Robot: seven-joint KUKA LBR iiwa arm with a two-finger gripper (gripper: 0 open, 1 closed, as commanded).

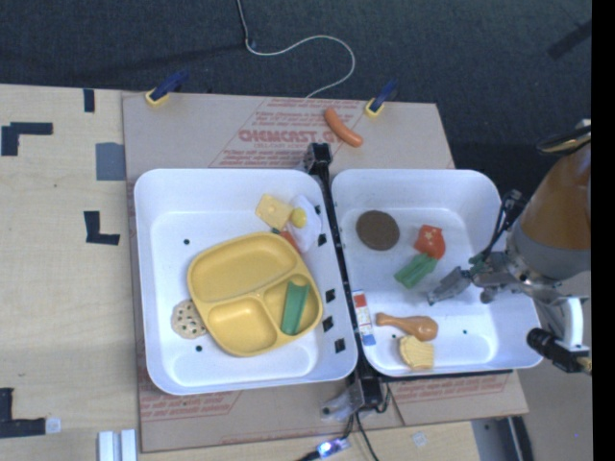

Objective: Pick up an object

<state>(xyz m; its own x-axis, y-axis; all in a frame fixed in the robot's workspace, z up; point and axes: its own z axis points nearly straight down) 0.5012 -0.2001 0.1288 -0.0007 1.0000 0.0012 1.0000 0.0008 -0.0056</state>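
My gripper (465, 290) hangs over the right part of the right bin (485, 188), its two grey fingers spread apart with nothing between them. Just left of it lie a green block (414, 271) and a red pepper piece (430, 240). A brown round patty (378, 230) sits farther left. Near the bin's front lie a chicken drumstick (408, 325) and a pale yellow wedge (417, 353). The gripper touches none of these.
The left bin (154, 286) holds a yellow divided plate (235, 281) with a green stick (295, 306) in one section, a cookie (187, 319) beside it and a yellow toy (276, 212) behind it. An orange sausage (343, 127) lies on the cardboard behind the bins.
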